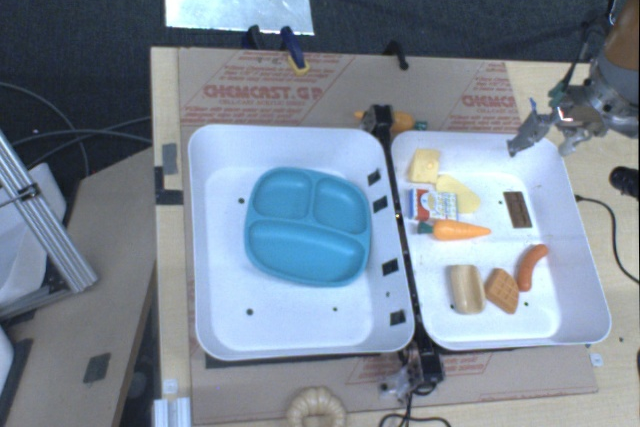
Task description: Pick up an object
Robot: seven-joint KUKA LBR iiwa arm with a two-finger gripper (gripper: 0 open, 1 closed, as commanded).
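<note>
on your left, the left bin (215, 215) holds a blue divided plate (308, 225) lying flat near its middle. the right bin (575, 215) holds a cheese wedge (427, 165), a small carton (433, 206), a carrot (459, 231), a bread roll (464, 288), a waffle (502, 291), a chocolate bar (516, 209) and a sausage (531, 266). over that bin's far right corner you see the gripper (545, 131), fingers spread with nothing between them.

My gripper (545, 127) hangs spread above the right bin (570, 215), at its two o'clock corner. Food crowds from nine to six: carrot (460, 231), sausage (531, 266), chocolate (516, 209). Bare floor lies just beneath me.
</note>
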